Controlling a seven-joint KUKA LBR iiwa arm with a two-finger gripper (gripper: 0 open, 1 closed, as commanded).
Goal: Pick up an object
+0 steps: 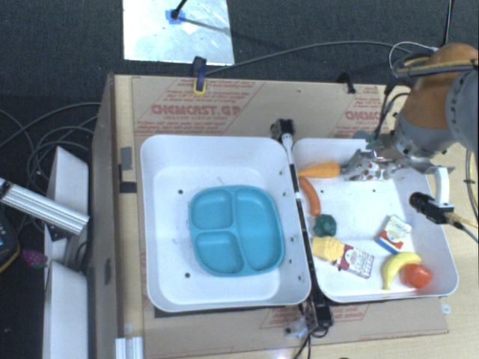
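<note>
One tomato (418, 276), one banana (397, 266), two carrots (320, 170)

Grey arm (464, 103) with an orange band (438, 81), thin black cables.

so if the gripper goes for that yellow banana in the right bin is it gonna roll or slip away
The banana looks like smooth, hard toy plastic, so it may well slip between fingers. Its curved shape would probably pivot rather than roll. It lies against the red ball near the right bin wall, which could crowd a grasp.
</note>
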